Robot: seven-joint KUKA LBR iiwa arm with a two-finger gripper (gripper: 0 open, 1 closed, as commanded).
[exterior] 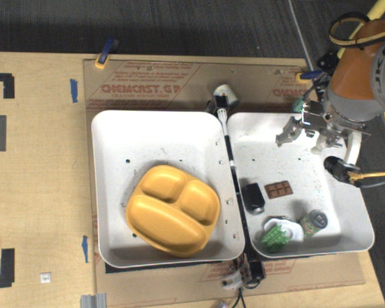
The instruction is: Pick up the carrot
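I could not tell which item was the carrot. My gripper (303, 138) hung over the right bin's (269, 165) far end, fingers spread, nothing between them. Below it lay a brown bar (279, 189), a black block (253, 196), a green piece (276, 235) and a can (315, 222). Well to its left, a yellow lump (172, 209) sat in the left bin (135, 140).

Tan bench (38, 191) bears two white bins (109, 172) side by side.
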